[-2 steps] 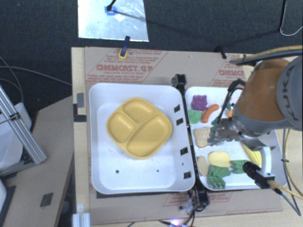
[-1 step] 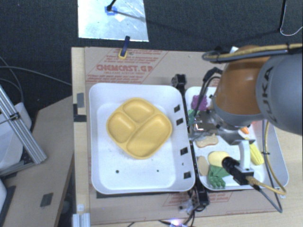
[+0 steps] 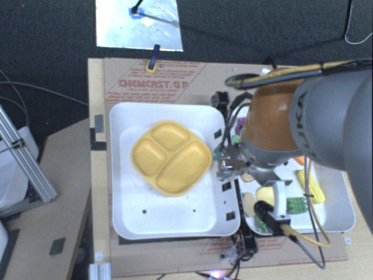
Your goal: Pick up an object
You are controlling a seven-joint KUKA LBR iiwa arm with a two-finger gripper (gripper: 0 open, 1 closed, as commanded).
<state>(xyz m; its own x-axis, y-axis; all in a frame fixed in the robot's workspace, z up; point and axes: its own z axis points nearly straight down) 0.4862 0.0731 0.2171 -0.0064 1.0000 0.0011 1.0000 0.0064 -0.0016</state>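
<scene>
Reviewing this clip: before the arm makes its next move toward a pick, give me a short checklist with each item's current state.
1. Target present in the left bin: ok. A yellow divided plate lies flat near its middle, apart from the walls.
2. Items present in the right bin: ok. A yellow corn-like piece and a green piece lie there, partly covered by the arm.
3. Hand position: ok. It sits over the seam between the bins, beside the plate's right edge.
4. Hand holding anything: cannot tell. The wrist hides it.
5. Cable clearance: not ok. A yellow cable trails across the right bin's front edge.
</scene>
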